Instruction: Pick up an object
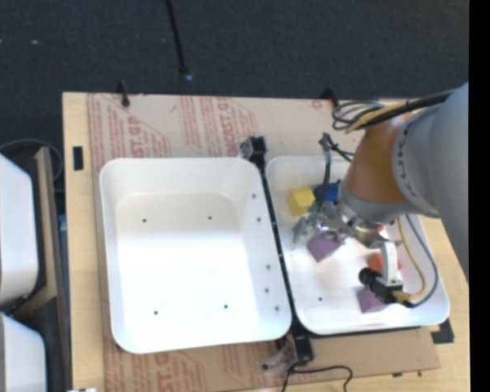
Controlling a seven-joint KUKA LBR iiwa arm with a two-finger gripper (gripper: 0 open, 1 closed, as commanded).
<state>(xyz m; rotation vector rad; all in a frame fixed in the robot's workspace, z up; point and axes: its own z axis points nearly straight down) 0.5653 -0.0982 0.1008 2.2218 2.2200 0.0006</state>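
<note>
Arm (408, 158) down in right bin (327, 317). Claw (318, 229) low over the floor; spread or pinched, cannot tell. Purple block (323, 247) right at its tip. Yellow block (301, 200) just above-left. Second purple block (369, 300) below-right.

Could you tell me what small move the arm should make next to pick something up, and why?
Probably a short, straight lift. The tool sits low in the right bin, right at the purple block, with the yellow block close beside it. Whether anything is gripped is unclear from this angle, so raising a little would show whether the purple block comes up.
</note>
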